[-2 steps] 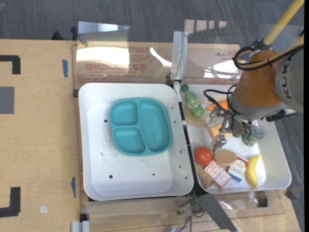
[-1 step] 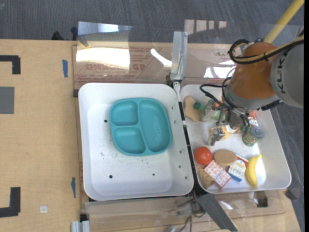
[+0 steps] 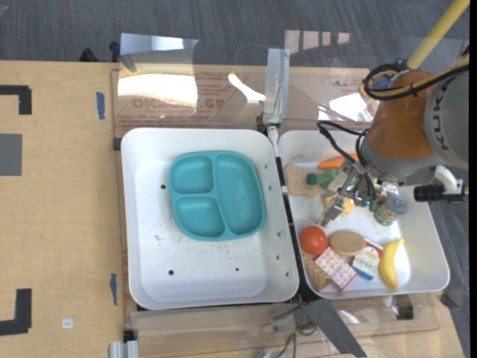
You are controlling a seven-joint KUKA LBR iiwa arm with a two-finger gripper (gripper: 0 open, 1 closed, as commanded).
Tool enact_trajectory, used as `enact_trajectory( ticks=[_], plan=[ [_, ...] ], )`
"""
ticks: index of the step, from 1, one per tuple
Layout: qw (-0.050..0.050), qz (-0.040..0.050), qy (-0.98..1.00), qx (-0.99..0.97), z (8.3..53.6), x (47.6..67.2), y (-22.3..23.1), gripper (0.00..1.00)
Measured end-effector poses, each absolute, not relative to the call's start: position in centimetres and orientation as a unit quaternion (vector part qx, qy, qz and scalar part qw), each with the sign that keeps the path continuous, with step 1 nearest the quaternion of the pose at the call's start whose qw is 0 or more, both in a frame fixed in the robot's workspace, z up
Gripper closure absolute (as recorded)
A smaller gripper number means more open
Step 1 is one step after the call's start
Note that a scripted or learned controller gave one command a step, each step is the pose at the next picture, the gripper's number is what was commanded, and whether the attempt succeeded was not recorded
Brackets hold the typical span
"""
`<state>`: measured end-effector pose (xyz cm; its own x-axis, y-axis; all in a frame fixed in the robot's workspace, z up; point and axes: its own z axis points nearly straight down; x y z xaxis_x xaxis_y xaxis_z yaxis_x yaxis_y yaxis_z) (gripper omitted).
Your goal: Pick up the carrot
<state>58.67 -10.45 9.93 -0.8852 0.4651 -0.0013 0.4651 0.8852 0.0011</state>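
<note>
One arm [image 3: 406, 121] reaches down into right bin [image 3: 432, 263].

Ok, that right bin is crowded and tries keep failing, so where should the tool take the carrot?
Take the small orange carrot across its middle, coming from straight above. It seems to lie flat and slanted near the far wall of the right white bin, with a green piece close beside, so closing across its narrow width looks safest.
</note>
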Motion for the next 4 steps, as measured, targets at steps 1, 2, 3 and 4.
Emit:
enact_trajectory(
  ticks=[1,2,3,4],
  plan=[
    [0.005,0.0006,0.97,0.243,8.9,63.3,-9.9,0.0],
    [0.006,0.0007,0.974,0.227,9.0,57.6,-9.7,0.0],
    [0.012,0.0011,0.974,0.226,10.3,58.0,-9.7,1.0],
    [0.005,0.0016,0.951,0.31,18.8,55.2,-5.4,1.0]
  ],
)
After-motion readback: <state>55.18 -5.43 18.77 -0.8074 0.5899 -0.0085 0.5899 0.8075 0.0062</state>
